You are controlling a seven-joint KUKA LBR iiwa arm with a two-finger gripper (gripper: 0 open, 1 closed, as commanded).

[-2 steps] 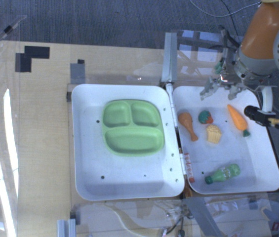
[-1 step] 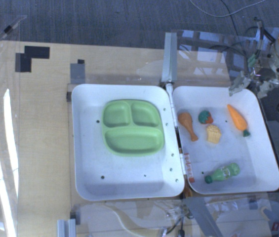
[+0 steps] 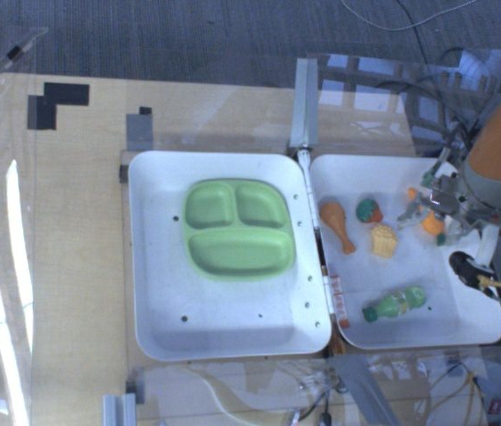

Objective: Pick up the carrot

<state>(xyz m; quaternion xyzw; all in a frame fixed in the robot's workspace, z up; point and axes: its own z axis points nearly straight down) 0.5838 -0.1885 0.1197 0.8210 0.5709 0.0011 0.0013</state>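
Note:
The carrot (image 3: 433, 224), small and orange with a bit of green at its lower end, lies near the right side of the right bin (image 3: 410, 331). My gripper (image 3: 429, 206) reaches in from the right and hangs right over the carrot, its metal parts covering the carrot's upper portion. I cannot tell whether it touches the carrot. The grey arm with its orange band (image 3: 498, 149) fills the right edge above the bin.
The right bin also holds a brown drumstick (image 3: 337, 224), a red and green strawberry (image 3: 370, 209), a yellow corn piece (image 3: 384, 240) and a green bottle (image 3: 396, 303). In the left bin (image 3: 157, 327) sits a green divided plate (image 3: 237, 229). Cables trail at the right.

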